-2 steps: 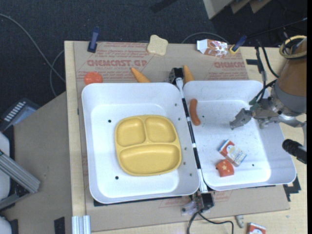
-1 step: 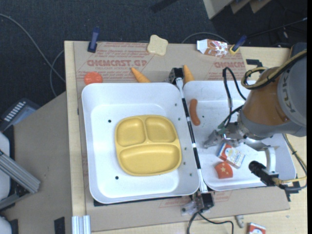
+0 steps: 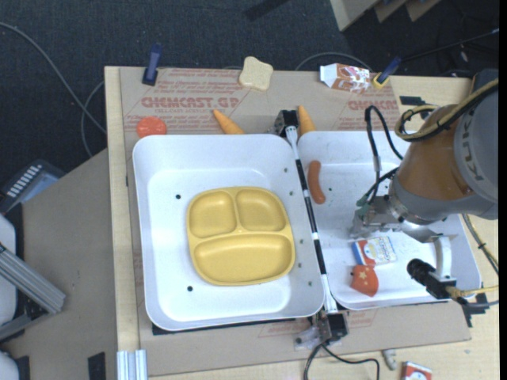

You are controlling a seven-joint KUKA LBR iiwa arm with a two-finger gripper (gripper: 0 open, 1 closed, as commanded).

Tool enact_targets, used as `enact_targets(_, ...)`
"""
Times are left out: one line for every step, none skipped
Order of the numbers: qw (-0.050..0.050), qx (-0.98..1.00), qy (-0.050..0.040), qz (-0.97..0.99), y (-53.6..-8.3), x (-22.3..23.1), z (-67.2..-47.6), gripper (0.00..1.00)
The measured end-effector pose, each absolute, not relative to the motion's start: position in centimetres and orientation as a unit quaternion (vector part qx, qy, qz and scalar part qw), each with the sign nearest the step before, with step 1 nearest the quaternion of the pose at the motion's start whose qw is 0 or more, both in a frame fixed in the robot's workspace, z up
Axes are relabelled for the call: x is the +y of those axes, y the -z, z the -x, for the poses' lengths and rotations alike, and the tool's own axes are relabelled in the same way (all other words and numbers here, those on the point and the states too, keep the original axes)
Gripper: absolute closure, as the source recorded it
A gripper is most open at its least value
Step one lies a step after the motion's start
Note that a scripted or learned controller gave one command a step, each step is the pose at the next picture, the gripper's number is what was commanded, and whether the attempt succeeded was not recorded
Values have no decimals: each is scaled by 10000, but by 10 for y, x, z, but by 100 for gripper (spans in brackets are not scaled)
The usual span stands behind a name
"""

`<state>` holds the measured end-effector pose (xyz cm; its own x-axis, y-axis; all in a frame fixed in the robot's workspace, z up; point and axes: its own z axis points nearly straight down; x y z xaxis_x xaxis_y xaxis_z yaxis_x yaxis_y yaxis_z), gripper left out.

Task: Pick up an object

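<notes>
The left shallow white plastic bin (image 3: 158, 212) holds a yellow three-compartment plastic tray (image 3: 239, 234) at its middle. To that bin's right, the grey-and-orange arm's gripper (image 3: 371, 222) hangs low over the neighbouring white bin (image 3: 348, 153); its grip cannot be made out. Beyond the bin's right wall lie an orange sausage-shaped toy (image 3: 316, 182), a small white-and-blue packet (image 3: 375, 250) and a red strawberry-like toy (image 3: 364, 279).

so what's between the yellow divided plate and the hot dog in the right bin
In the camera view, bare white floor of the left bin, then the two bins' touching rims, separate the yellow plate from the hot dog.
</notes>
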<state>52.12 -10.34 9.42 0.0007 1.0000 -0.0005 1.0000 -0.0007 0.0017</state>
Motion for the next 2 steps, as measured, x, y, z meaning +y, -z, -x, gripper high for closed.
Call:
enact_targets(6, 7068, -3, -7074, -94, -103, -521, 0)
enact_targets(-16, 7068, 5, -7074, -106, -94, -478, 0)
